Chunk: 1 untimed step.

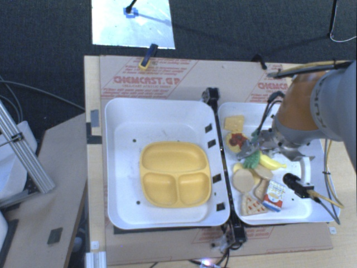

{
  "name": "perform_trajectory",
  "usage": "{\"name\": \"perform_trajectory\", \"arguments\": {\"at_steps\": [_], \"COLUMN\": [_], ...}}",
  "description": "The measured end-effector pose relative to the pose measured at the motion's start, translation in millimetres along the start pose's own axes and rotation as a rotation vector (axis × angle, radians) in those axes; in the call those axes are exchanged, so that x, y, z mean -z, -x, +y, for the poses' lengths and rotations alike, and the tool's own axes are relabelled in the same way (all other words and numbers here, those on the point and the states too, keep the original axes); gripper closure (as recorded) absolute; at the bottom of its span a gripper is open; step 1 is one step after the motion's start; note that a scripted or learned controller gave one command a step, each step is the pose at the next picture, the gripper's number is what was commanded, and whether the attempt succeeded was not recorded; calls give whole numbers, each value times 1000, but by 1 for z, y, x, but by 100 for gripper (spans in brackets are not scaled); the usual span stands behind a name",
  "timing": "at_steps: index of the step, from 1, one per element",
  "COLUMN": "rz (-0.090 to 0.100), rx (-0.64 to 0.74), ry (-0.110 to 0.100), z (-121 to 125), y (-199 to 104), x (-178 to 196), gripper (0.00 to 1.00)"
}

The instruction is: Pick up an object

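A yellow three-compartment tray lies in the left white bin. The desk carries red printed lettering. A yellow-and-blue tool rests near its far edge, beside a shiny metal sheet.

two bins sit side by side on the counter. the left bin holds a divided tray lying near its middle, well apart from the walls. the right bin holds a cluster of food items: a cheese piece at the back, a banana near the middle, a round bun in front of it, a small carton and a waffle at the front. the arm reaches in over the right bin from the right.
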<state>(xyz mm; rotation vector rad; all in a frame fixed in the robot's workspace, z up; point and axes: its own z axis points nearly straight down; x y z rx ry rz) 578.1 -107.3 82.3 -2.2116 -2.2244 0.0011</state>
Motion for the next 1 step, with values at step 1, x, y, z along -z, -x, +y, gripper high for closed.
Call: {"name": "perform_trajectory", "arguments": {"at_steps": [1], "rz": [-4], "rx": [-1], "ry": [8], "z": [3], "y": [3], "x": [13], "gripper": [100]}}
